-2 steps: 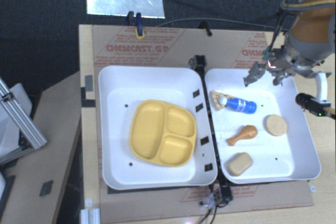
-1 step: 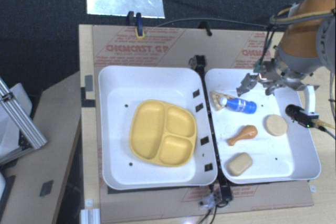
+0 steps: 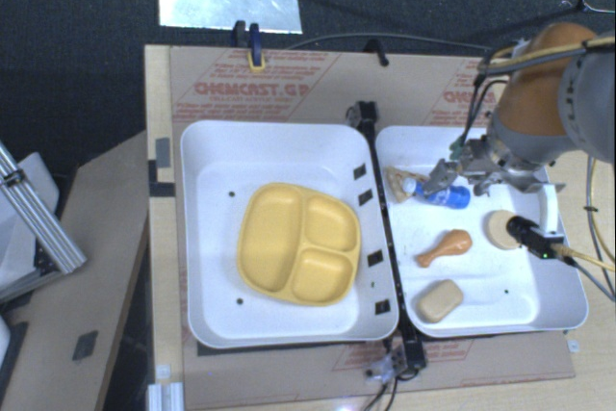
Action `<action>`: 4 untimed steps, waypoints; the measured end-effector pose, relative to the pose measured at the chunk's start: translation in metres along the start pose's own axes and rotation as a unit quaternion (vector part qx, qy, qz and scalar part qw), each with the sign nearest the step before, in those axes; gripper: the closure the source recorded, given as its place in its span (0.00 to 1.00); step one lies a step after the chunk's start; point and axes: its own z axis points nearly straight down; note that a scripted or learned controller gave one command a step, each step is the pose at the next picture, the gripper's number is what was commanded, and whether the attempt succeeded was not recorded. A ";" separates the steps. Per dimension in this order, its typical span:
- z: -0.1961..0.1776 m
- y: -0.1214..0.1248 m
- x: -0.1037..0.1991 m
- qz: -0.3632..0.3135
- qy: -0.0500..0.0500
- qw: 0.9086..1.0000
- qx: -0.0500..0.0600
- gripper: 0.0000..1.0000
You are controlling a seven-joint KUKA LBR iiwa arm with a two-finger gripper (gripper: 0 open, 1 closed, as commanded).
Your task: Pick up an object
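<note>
**Jaws unreadable above a crowded right bin**

Jaws cannot be read from the camera view: the gripper [image 3: 460, 170] sits low over the back of the right bin [image 3: 563, 308], its dark metal parts blurring together, so I cannot tell how they stand or whether anything is caught. A blue object [image 3: 449, 197] lies just beside it, touching or nearly touching a small pale wrapper-like piece [image 3: 402, 180] by the divider. Nearer the front rest an orange drumstick-shaped toy [image 3: 445, 248], a round tan disc [image 3: 500, 229] and a beige block [image 3: 439, 300], all apart from one another. The left bin [image 3: 207, 322] holds a yellow divided plate [image 3: 298, 244].

The risks, as I judge them: closing on the rounded blue object could squirt it sideways; the wrapper-like piece could be nipped along with it; and working so near the back wall and the divider could mean a collision.
</note>
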 end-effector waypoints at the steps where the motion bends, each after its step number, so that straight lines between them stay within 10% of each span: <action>1: 0.034 0.010 -0.001 0.001 -0.006 1.000 -0.014 0.00; 2: 0.024 0.010 -0.005 0.001 -0.008 1.000 -0.014 1.00; 4: -0.069 0.024 0.000 -0.002 -0.001 1.000 -0.005 1.00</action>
